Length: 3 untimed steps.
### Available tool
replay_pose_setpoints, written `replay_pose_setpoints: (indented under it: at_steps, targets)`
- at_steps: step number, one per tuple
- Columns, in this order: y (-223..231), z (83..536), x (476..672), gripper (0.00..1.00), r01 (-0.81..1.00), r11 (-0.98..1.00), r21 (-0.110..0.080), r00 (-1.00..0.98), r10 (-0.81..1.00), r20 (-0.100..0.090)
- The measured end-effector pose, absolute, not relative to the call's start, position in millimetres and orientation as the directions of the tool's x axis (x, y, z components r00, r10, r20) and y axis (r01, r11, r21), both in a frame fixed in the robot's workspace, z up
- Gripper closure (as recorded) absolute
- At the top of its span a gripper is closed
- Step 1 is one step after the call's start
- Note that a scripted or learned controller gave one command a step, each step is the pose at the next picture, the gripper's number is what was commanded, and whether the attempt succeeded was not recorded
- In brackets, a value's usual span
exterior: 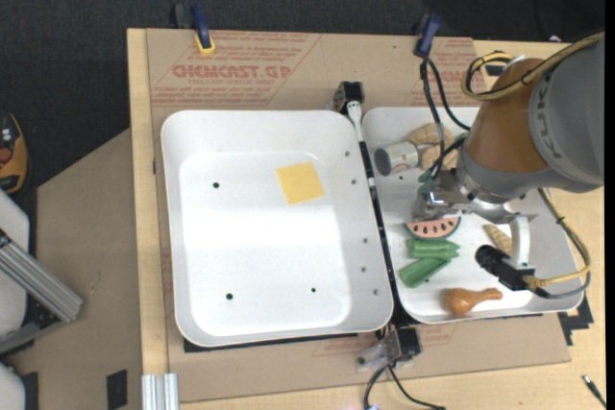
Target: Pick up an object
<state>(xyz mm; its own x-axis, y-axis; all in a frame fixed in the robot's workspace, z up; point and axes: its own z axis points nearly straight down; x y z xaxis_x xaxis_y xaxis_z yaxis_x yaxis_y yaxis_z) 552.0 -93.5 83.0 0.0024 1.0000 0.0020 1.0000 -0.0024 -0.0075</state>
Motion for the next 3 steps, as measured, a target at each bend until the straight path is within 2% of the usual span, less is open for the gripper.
replay_pose_setpoints:
  at_steps: [1, 2, 3]
  targets:
    - [-33, 193, 662.8, 1.0, 1.0, 0.01, 0.021, -0.01, 1.0, 0.0]
    - [80, 185, 665.2, 1.0, 1.0, 0.012, 0.004, -0.012, 1.0, 0.005]
    - [139, 206, 666.4, 1.0, 1.0, 0.007, 0.005, -0.007, 1.0, 0.004]
